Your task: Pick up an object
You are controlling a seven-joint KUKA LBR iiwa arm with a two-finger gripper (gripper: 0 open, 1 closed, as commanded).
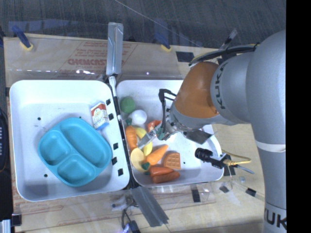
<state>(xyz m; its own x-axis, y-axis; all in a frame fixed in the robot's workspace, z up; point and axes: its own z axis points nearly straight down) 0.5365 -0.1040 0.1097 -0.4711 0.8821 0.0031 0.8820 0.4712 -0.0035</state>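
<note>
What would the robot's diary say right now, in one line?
gripper: low over toy food | right bin: toy food pile | left bin: blue tray

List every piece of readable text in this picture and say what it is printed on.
"KU": part of the brand lettering on the grey arm.
Red lettering on the cardboard sheet behind the bins: too faint to read.
Small carton in the left bin: print too small.

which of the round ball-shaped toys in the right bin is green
The dark green ball, at the pile's top-left by the divider. The white ball just below and to its right is the other round one.
</note>
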